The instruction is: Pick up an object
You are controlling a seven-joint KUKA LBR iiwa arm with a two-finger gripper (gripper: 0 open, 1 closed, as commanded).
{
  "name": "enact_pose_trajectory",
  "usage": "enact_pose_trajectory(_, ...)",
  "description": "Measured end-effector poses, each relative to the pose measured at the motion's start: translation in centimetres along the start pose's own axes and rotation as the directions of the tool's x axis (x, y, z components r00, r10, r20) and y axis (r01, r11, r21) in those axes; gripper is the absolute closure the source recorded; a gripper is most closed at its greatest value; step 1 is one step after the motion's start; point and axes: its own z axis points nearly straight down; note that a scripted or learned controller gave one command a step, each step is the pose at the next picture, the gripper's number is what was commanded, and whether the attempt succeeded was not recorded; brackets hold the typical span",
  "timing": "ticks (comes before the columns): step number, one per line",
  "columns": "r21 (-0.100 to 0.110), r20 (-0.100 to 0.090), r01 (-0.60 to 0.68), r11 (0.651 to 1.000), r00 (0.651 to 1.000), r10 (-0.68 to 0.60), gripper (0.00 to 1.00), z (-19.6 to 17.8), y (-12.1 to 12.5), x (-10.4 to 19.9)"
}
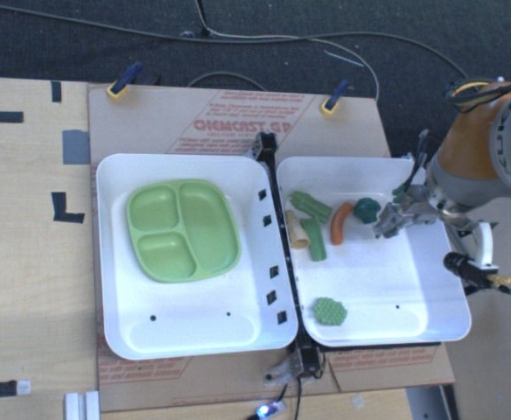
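The right bin (430, 322) holds a dark green round toy (366, 207), an orange carrot-like piece (340, 221), two green pod-shaped pieces (311, 205) (315, 239), a tan piece (297, 232) and a green knobbly disc (330, 311). My gripper (389, 223) hangs over the right bin's upper right part, just right of the dark green toy and close to it. Nothing shows between its fingers, and their spread is too small and dark to make out.
The left bin (115, 304) holds a green divided plate (183, 229). A black divider (277, 234) runs between the bins. The arm's grey wrist and orange band (470, 147) stand over the right bin's right rim. Cables lie beyond the bench.
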Motion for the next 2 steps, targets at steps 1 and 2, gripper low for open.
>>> enact_pose_trajectory(1,-0.002,0.001,0.001,1.000,1.000,-0.001,1.00,-6.3,0.4,-0.3)
enact_pose_trajectory(2,-0.001,0.001,0.001,1.000,1.000,-0.001,1.00,-10.6,0.4,-0.7)
